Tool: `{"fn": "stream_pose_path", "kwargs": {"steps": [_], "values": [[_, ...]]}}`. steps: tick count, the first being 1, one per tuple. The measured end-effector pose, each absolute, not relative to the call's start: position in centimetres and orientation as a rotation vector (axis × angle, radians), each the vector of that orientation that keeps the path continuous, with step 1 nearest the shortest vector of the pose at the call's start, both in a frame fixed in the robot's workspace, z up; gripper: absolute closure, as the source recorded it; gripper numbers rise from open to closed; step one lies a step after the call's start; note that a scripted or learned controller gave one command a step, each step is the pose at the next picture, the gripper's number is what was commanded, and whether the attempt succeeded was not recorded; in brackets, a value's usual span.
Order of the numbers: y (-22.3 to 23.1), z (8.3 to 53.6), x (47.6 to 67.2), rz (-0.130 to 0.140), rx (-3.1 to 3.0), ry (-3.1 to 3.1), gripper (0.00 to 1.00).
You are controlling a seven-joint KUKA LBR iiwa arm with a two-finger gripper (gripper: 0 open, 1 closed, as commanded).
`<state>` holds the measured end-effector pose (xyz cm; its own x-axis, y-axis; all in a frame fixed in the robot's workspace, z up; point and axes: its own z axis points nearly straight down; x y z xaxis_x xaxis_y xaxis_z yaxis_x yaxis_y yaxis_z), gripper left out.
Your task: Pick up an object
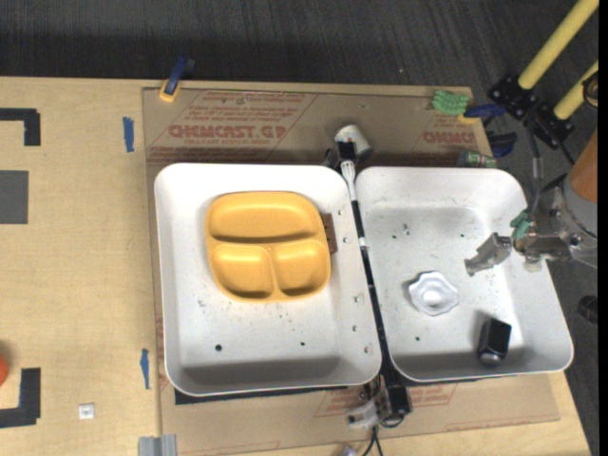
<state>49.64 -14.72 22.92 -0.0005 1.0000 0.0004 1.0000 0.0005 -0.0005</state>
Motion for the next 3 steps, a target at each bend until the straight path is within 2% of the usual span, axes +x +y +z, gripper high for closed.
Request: {"fn": "stream_pose_path", "kwargs": {"steps": [1, 2, 3], "values": [[-11.3, 12.0, 52.7, 0.0, -2.17, -2.27, 0.0], [-9.3, 8.5, 48.7, -0.001, -2.366, -2.065, 0.0], [-9.2, 9.5, 48.8, -0.005, -2.368, -2.065, 1.0]]}}
